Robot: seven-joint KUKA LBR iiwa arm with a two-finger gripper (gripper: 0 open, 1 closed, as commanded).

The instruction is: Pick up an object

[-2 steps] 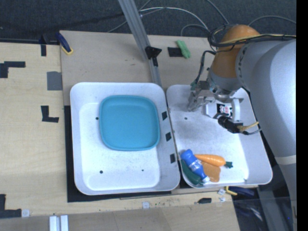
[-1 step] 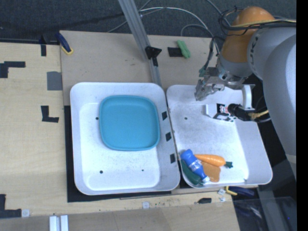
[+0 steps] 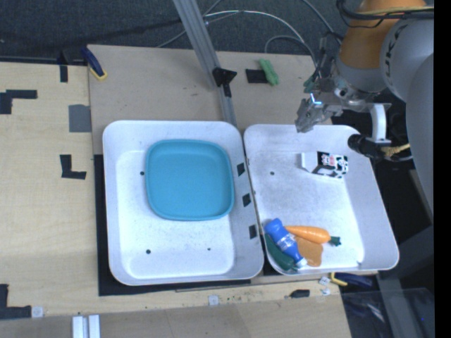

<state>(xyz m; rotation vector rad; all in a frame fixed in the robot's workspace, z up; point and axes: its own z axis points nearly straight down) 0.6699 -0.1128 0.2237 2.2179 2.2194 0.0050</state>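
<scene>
Carrot (image 3: 308,234) beside blue bottle (image 3: 283,241) in right bin (image 3: 366,210), pincer (image 3: 307,121) well apart.

Turquoise plate (image 3: 189,179) in white left bin (image 3: 127,210); orange carrot (image 3: 308,234), blue bottle (image 3: 284,239), black-and-white box (image 3: 324,163) in white, speckled right bin (image 3: 366,210); tan desk (image 3: 42,210).
</scene>
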